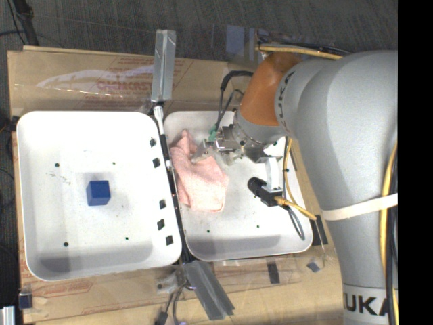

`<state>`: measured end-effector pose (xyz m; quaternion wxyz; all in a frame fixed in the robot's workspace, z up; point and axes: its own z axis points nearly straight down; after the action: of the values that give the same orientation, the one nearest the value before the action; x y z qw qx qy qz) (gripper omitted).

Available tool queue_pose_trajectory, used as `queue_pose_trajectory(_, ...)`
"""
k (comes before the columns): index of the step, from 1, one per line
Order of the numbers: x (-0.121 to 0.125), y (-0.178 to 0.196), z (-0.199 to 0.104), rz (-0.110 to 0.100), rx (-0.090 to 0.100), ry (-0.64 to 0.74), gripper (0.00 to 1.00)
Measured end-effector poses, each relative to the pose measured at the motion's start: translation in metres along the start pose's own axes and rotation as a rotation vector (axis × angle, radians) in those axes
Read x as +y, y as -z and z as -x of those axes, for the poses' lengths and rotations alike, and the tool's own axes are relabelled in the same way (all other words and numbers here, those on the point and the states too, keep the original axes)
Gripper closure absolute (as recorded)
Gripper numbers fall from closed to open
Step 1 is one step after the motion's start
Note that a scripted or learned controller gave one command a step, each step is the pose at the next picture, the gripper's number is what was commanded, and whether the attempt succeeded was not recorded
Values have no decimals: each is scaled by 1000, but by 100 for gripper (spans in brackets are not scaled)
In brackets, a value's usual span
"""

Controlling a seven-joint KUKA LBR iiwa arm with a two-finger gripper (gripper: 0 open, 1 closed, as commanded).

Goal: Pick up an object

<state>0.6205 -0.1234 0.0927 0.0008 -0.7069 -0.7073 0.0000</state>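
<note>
My bench (101, 73) is topped with brown cardboard sheeting; at the near edge it peeks out beneath the bins, with a grey bracket (206, 290) and some loose cable lying on it at the seam between them. Beyond the far edge of the cardboard the floor (88, 12) is dark and ribbed like carpet.

Two shallow white bins sit on the cardboard, side by side and touching along a hinged-looking divider dotted with small black clips. The left bin (40, 249) holds one thing: a small blue cube (99, 192), resting on the floor of the bin a little left of its centre, well apart from every wall. The right bin (230, 246) holds one pink cloth (198, 175), crumpled and lying against the left side of that bin, just beside the divider.

My gripper (215, 146) is down in the right bin at the far, upper end of the cloth, touching or nearly touching its rumpled edge. From this angle I cannot tell whether it is released or clenched, nor whether any fabric is caught. My grey arm fills the right of the scene, with the orange band (262, 90) sitting above the wrist toward the far side. A grey upright post (162, 63) rises at the far end of the divider.

Count: two bins, one cube, one cloth.
</note>
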Motion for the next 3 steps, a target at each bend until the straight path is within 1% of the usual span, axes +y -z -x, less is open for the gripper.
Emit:
queue_pose_trajectory(1, -33, 0, -1, -1, 0, 21, 0)
queue_pose_trajectory(2, -58, 0, 3, 0, -1, 35, 0)
queue_pose_trajectory(3, -50, 0, -10, 2, -3, 189, 0)
